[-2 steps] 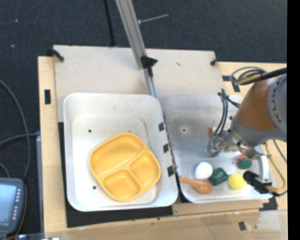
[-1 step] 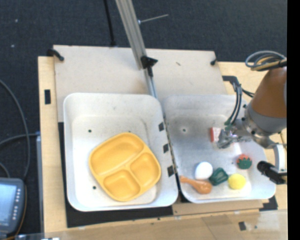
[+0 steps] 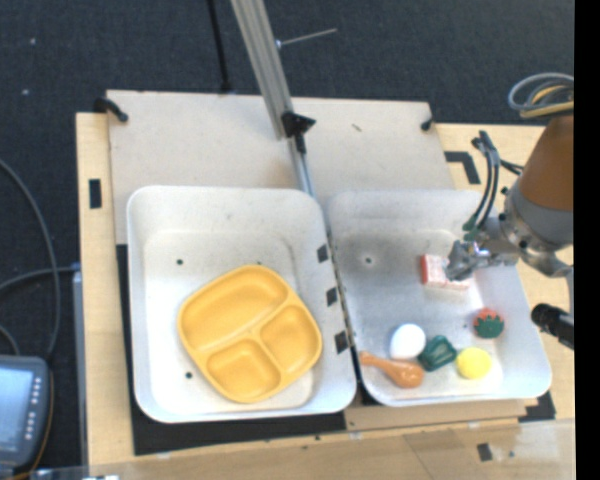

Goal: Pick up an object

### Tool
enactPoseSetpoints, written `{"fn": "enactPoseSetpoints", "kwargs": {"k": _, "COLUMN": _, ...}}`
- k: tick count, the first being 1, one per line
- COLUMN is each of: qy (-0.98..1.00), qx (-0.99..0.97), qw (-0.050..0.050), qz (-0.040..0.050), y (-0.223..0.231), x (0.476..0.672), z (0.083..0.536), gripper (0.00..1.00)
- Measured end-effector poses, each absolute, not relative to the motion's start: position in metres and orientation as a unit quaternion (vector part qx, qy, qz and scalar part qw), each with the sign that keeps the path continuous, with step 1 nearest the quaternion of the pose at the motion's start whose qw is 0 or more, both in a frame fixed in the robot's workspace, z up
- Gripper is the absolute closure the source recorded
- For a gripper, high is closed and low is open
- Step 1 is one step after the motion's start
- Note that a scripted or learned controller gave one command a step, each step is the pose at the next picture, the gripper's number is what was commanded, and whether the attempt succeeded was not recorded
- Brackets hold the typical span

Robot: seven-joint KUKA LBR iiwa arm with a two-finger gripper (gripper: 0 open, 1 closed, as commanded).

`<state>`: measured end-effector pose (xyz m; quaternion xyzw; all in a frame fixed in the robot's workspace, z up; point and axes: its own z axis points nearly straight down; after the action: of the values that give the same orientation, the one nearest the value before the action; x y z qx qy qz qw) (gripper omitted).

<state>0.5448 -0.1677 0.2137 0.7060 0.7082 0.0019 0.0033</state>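
The gripper (image 3: pixel 464 264) sits low in the right bin (image 3: pixel 380 218), its fingers at a pink-and-white block (image 3: pixel 442 271), though whether they clasp it cannot be told.

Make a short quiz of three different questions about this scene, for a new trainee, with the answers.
1. True or false: the yellow divided tray lies in the left bin.
2. Which object is nearest the hand? A) white ball B) pink-and-white block C) yellow ball
3. Fill in: the orange spoon-like object lies in the ____ bin.

Key: 1 true; 2 B; 3 right.
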Motion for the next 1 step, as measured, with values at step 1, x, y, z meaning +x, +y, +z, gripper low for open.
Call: {"fn": "enactPoseSetpoints", "kwargs": {"k": 1, "qy": 0.708, "qx": 0.706, "qw": 0.004, "qz": 0.0021, "y": -0.1688, "x": 0.5467, "z": 0.2681, "gripper": 1.0}}
